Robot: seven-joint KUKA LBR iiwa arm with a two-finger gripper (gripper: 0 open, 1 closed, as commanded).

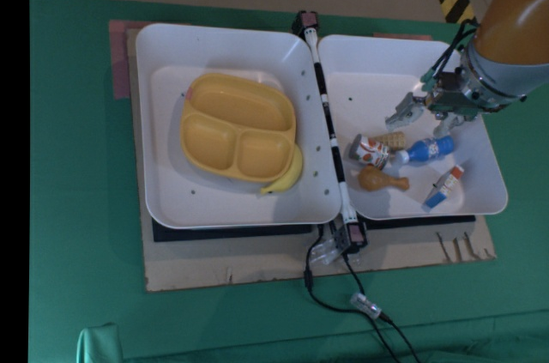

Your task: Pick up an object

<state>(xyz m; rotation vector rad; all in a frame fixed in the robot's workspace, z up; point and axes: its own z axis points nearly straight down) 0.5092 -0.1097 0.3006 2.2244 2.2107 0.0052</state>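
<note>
The right bin (467,78) holds several small objects: a red-and-white can (370,152) on its side, a blue bottle (429,150), a brown chicken drumstick (382,179), a waffle-like cracker (392,139) and a small white tube with red and blue ends (443,187). My gripper (424,117) hangs over the right bin, just above the blue bottle and right of the cracker. Its fingers are spread apart with nothing between them.
The left bin (163,61) holds a yellow divided plate (238,128) with a banana (287,174) against its lower right rim. A black hinge strip (326,108) runs between the bins. Cables (343,284) trail off the bench's front edge.
</note>
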